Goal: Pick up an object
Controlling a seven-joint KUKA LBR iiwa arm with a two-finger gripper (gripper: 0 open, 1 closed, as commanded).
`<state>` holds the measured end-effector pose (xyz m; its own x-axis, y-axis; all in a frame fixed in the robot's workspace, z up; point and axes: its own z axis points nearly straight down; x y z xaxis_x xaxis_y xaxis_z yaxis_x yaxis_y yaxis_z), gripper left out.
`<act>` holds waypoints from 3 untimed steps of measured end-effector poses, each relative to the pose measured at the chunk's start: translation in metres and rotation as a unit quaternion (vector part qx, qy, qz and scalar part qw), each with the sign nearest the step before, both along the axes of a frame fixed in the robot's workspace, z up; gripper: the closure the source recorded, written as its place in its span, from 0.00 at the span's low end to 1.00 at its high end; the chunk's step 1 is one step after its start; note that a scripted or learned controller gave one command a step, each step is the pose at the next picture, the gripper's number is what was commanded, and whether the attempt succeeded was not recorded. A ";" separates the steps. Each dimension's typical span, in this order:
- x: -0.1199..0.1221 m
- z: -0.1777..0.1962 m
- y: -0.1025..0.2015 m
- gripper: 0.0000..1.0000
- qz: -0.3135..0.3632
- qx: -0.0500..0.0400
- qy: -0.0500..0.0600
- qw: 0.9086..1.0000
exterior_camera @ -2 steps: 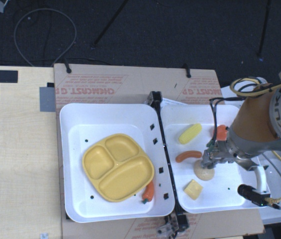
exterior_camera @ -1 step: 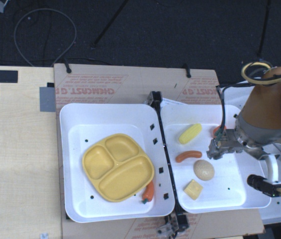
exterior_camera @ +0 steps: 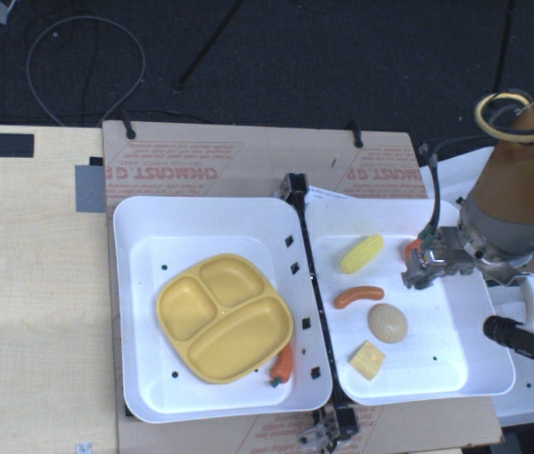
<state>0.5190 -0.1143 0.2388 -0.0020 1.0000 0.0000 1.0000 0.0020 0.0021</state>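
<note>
Jaws, whether spread or pressed together I cannot tell, hang low over the right bin (exterior_camera: 493, 367) beside the corn (exterior_camera: 361, 253).

One fixed camera looks down aslant on both white bins (exterior_camera: 134, 253).

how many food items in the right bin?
4, maybe more hidden under the gripper: yellow corn cob at the back, red-orange sausage mid-bin, tan round potato-like piece beside it, pale yellow cheese wedge nearest the front.
</note>
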 end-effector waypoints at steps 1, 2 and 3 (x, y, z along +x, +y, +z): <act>0.000 0.021 -0.001 1.00 0.000 0.000 0.001 1.000; -0.009 0.019 0.045 1.00 0.001 0.001 0.003 1.000; -0.010 0.023 0.103 1.00 0.002 0.001 0.003 1.000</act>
<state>0.5088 -0.0117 0.2615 -0.0057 1.0000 0.0029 1.0000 0.0057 -0.0039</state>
